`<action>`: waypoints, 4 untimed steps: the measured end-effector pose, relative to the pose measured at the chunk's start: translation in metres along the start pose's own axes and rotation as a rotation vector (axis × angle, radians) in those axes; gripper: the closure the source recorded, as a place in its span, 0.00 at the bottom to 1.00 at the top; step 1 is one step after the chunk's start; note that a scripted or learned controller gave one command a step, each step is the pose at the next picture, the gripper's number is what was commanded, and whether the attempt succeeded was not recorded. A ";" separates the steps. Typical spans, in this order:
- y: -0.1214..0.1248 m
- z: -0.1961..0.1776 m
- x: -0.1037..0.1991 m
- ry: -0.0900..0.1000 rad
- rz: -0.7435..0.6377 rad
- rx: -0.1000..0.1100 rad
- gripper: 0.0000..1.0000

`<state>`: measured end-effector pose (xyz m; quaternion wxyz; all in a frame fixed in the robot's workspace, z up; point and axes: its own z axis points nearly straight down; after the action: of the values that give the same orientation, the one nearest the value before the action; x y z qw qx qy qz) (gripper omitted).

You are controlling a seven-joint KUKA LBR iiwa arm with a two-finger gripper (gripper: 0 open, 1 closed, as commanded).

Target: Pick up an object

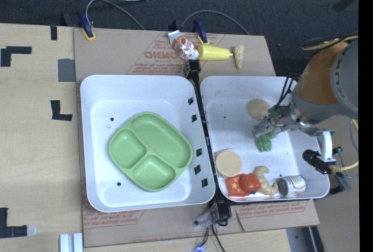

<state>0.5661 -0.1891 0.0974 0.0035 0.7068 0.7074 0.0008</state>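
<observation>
Two white bins sit side by side on my bench. I see a green tray (150, 151) with three compartments lying in the left bin (93, 128). In the right bin (233, 93) my gripper (267, 129) has its tips low over a small green toy (265, 143), touching or just above it; I cannot tell which, nor how the tool is set. A tan disc (257, 108) lies just above the gripper. Along the near wall I see a round biscuit (228, 161), a red toy (240, 185) touching a beige piece (266, 182), and a silver can (291, 185) on its side. Beyond the bins, a yellow toy (214, 53) and a small packet (183, 44) rest on the cardboard (128, 52).
</observation>
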 end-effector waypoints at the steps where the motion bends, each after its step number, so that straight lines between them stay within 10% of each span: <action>1: 0.044 0.008 0.046 0.002 -0.001 -0.007 1.00; 2: 0.042 -0.088 0.135 0.004 -0.002 0.005 1.00; 3: 0.041 -0.087 0.135 0.004 -0.001 0.007 0.00; 4: -0.018 -0.087 0.130 0.004 0.000 0.008 0.00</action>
<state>0.5474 -0.0589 0.1839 -0.0006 0.7069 0.7073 -0.0009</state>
